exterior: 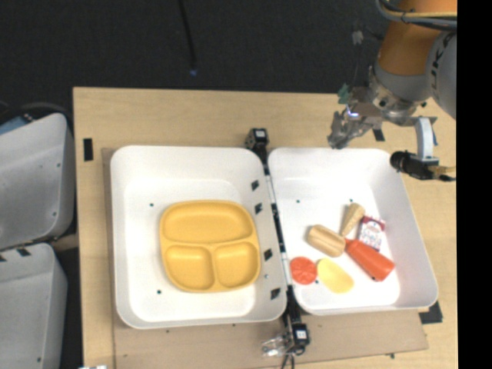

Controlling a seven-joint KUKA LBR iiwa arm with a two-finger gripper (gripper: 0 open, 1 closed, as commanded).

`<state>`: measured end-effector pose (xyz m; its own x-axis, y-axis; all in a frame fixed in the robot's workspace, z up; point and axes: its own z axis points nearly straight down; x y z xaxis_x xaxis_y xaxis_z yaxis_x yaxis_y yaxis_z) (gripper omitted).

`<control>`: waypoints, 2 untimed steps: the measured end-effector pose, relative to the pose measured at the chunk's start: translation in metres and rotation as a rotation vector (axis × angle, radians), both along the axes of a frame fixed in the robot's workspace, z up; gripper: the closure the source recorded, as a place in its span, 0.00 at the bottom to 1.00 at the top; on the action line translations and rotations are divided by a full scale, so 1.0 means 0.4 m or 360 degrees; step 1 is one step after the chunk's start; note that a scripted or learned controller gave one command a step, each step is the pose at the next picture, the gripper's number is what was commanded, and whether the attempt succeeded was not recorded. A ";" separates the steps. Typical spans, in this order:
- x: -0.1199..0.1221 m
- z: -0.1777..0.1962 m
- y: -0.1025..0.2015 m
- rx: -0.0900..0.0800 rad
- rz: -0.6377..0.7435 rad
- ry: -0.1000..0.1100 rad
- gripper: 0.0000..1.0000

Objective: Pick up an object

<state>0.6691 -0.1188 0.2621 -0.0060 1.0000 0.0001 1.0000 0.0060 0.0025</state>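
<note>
My gripper point(340, 134) hangs over the far rim of the right bin point(330, 183), well above and behind the objects, with nothing seen between its fingers. In the near half of that bin lie a tan bread roll point(327, 241), a small beige cone-like piece point(352, 218), a red-and-white packet point(372, 232), an orange-red carrot-like piece point(370, 260), a red round slice point(303, 270) and a yellow oval piece point(335, 276). The pieces sit close together, some touching.
The left bin point(134, 183) holds a yellow divided tray point(209, 245). A black clip point(257, 138) sits at the far end of the seam between the bins. White padded shapes point(31, 183) stand left of the bench.
</note>
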 end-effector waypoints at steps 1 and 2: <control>0.006 0.003 0.156 0.0002 0.0002 0.0004 1.00; 0.026 -0.020 0.273 -0.0001 -0.0001 0.0004 1.00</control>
<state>0.6797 -0.0097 0.2540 -0.0057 1.0000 -0.0002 1.0000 0.0057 0.0002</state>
